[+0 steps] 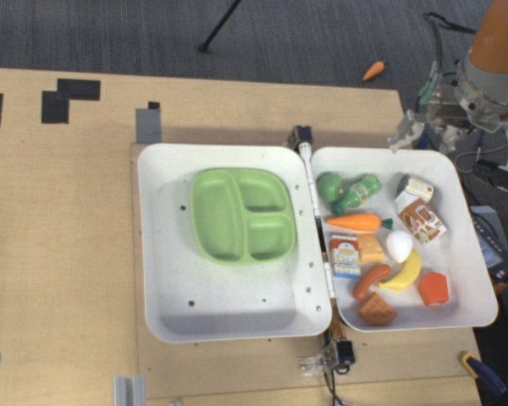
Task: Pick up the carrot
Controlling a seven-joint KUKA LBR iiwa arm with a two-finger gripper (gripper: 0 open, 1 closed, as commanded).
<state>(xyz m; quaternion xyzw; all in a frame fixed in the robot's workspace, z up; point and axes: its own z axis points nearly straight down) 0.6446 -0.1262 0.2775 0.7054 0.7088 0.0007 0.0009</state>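
Two bins, carrot [353,222] sitting in the right bin [467,227] by the divider; gripper [411,129] hangs over its back edge, can't tell its state.

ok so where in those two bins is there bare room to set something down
Left bin: bare floor all around the green plate, widest along the near wall. Right bin: crowded, the carrot hemmed in by food; small bare patches at its far middle and right wall.

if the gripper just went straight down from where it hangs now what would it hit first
Probably the far right rim of the right bin, or the bench just beyond it; depth is unclear. The gripper hangs over that corner, well off the carrot, which lies near the bin's left wall.
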